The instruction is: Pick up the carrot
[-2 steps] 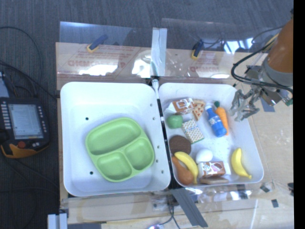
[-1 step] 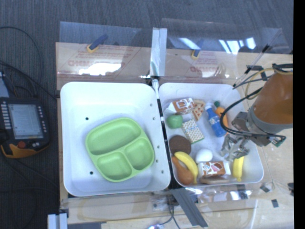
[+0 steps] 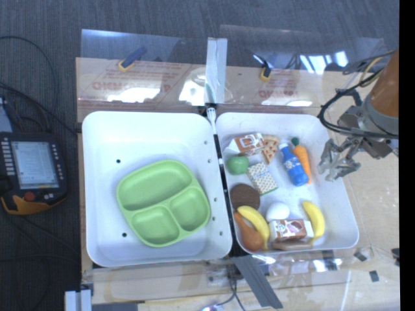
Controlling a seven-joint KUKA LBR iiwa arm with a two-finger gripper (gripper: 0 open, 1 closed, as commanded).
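At the right edge of the frame, the grey robot arm with its rounded orange band [image 3: 391, 89] enters the picture. Thin black cables [image 3: 338, 102] loop out from the wrist in wide curves. Below the band sits a boxy grey metal wrist block [image 3: 375, 123]. From it hangs the claw [image 3: 337, 162], pale grey metal with thin, jointed, skeletal fingers.

The bench [image 3: 149, 83] carries two shallow white bins side by side, the left bin [image 3: 104, 173] and the right bin [image 3: 337, 206], their inner walls touching.
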